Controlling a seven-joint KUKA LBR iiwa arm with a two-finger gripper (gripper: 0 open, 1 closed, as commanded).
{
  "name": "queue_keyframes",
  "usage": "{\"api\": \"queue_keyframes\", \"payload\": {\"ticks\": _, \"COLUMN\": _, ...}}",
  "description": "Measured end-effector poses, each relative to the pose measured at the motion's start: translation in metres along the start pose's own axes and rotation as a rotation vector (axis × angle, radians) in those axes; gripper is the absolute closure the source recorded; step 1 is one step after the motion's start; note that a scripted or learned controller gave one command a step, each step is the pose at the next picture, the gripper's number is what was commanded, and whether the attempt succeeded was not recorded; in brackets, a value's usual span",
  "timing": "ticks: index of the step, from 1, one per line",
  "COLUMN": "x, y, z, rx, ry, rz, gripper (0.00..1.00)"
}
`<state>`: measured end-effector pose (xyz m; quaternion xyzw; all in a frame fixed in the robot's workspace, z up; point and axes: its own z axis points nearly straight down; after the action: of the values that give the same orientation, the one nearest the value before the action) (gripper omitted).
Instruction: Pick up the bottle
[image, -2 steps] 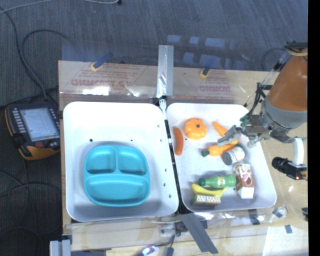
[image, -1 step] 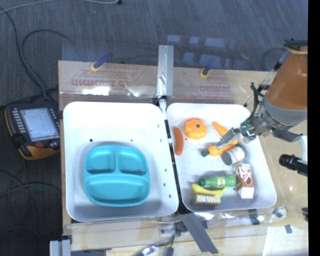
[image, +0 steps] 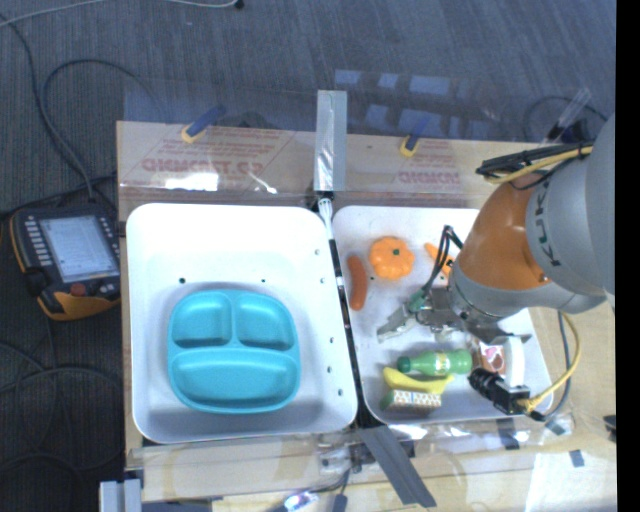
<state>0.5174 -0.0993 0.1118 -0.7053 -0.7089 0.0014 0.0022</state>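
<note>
The claw (image: 432, 318) hangs over the middle of the right bin (image: 350, 240), just above the bottle (image: 437, 363); whether it is released or clenched I cannot tell, and nothing shows in its grip. The green bottle lies on its side near the bin's front edge, cap toward the left. A good grasp likely means dropping straight down and closing across the bottle's narrow body. A banana (image: 415, 380) touches it in front and could be caught too. A pumpkin (image: 391, 257) sits toward the back edge and a carrot (image: 356, 283) along the left wall, both apart. A blue tray (image: 234, 347) rests in the left bin (image: 145, 300).
</note>
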Motion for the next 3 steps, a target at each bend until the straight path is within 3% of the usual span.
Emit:
{"api": "queue_keyframes", "payload": {"ticks": 1, "x": -0.007, "y": -0.026, "z": 0.021, "rx": -0.021, "ry": -0.003, "rz": -0.111, "gripper": 0.00}}
{"api": "queue_keyframes", "payload": {"ticks": 2, "x": -0.006, "y": -0.025, "z": 0.011, "rx": -0.022, "ry": -0.001, "rz": -0.112, "gripper": 1.00}}
{"api": "queue_keyframes", "payload": {"ticks": 3, "x": 0.088, "y": -0.033, "z": -0.144, "rx": -0.003, "ry": -0.003, "rz": -0.174, "gripper": 1.00}}
